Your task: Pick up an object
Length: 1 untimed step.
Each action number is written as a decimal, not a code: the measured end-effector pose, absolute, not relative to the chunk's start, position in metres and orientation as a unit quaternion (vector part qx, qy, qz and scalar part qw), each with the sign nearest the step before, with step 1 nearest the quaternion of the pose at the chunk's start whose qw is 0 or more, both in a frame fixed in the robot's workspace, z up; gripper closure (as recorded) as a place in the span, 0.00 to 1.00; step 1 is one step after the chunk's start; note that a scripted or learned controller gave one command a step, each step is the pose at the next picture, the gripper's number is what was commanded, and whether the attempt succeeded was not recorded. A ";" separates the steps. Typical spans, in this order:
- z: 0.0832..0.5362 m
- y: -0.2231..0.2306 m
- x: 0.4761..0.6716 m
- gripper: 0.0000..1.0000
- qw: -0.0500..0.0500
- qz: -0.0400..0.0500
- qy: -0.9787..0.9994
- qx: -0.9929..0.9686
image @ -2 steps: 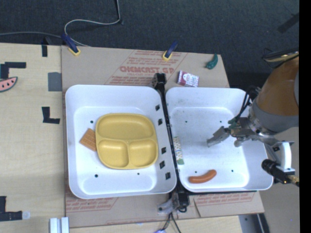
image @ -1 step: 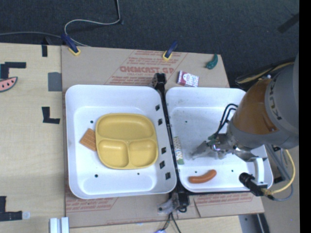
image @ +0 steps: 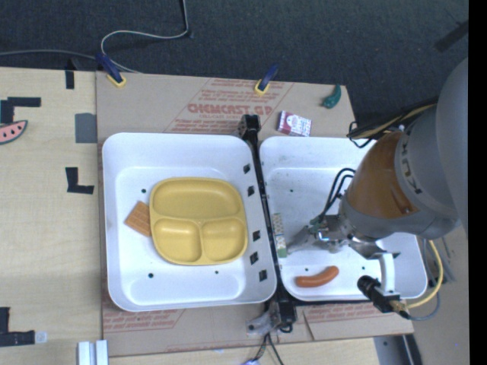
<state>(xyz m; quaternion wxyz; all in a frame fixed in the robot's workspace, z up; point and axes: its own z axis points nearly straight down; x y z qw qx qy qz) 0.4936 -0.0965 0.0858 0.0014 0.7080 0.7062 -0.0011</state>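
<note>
Sausage (image: 316, 277) just below hand (image: 313, 233)

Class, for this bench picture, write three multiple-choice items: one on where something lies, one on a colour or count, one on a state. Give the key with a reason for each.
1. Where does the sausage lie?
A. In the right bin, near its front edge
B. On the yellow plate
C. On the cardboard outside the bins

2. How many compartments does the yellow plate have?
A. One
B. Three
C. Five

3. What is the state of the plate's compartments?
A. Holding the sausage
B. Holding a cracker
C. Bare

Key:
1 A: the sausage rests on the floor of the right bin, below the arm's wrist.
2 B: one wide section on top and two smaller ones beneath.
3 C: nothing sits in them; the brown cracker-like piece pokes out at the plate's left edge in the left bin.
</note>
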 end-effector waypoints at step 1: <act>0.086 -0.098 0.596 0.00 0.003 0.001 0.708 0.706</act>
